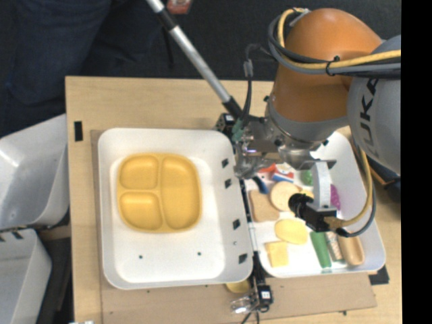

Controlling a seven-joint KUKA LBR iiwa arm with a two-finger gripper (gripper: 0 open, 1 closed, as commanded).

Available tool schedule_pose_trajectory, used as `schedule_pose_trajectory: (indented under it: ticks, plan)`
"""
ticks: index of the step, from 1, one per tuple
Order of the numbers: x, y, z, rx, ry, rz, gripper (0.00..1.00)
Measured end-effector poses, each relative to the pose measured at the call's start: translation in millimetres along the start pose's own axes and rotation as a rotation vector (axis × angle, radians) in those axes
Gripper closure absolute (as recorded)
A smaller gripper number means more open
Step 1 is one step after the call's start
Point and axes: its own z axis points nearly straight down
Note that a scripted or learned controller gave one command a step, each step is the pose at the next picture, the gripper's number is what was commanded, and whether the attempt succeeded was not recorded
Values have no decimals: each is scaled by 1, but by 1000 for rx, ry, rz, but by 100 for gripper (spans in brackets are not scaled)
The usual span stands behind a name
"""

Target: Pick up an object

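Objects (291,231) under arm (317,79) (half hidden)

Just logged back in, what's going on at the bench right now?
The grey and orange arm is reaching in over the right bin, hanging above a jumble of small items there: a yellow oval piece, a pale yellow block, a round beige disc and a green stick. Nothing is visibly lifted yet. The left bin holds a yellow divided plate, untouched. A metal pole slants in from the top toward the gap between the bins.
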Motion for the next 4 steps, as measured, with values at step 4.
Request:
schedule_pose_trajectory:
  ticks: [4]
  plan:
    - [-71, -22, -33, 5, 2, -5, 100]
